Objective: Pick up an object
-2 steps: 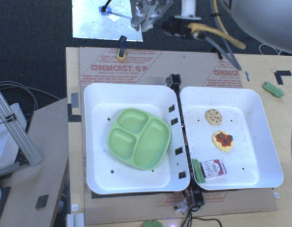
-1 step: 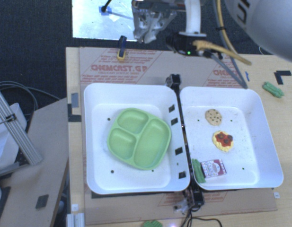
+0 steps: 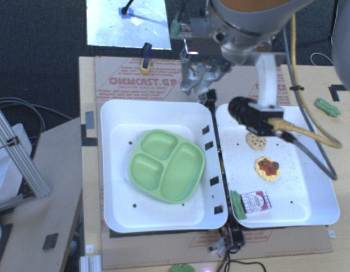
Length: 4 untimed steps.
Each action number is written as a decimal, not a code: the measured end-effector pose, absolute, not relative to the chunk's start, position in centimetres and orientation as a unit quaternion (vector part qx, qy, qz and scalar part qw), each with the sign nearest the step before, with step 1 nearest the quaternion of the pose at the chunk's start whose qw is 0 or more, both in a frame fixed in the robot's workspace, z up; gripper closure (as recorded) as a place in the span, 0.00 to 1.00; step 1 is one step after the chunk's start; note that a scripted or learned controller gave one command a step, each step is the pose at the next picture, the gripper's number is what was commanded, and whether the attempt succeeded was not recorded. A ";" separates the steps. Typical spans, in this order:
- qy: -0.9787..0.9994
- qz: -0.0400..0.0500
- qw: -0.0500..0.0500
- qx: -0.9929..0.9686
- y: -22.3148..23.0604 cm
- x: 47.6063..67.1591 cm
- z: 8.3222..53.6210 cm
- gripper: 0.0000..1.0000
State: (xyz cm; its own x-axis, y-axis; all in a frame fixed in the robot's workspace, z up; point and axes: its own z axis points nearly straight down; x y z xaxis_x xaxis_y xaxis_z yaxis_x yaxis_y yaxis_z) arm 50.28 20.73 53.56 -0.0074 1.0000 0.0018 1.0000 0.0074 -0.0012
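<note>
Lying flat, milk carton (image 3: 252, 202) runs left-right, green top pointing left.

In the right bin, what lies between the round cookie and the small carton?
The pizza-like toy lies between the cookie and the carton, seen in the camera view.

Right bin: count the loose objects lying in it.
3: a cookie near the top, a pizza toy mid-bin, a small carton at the front left. The arm may hide more.

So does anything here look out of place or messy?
Mostly tidy. The green divided plate sits askew in the left bin, and a small green piece lies on the bench outside both bins.
</note>
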 end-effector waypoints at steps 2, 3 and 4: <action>-0.706 0.007 0.003 -0.709 18.8 48.5 23.1 1.00; -0.705 -0.001 -0.003 -0.709 13.8 57.9 21.5 1.00; -0.707 -0.001 0.000 -0.707 14.3 57.6 21.6 0.00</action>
State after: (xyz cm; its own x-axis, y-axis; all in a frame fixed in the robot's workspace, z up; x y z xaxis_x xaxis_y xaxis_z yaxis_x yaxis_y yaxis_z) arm 57.56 14.26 21.62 -0.0006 1.0000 0.0008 1.0000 0.0006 0.0010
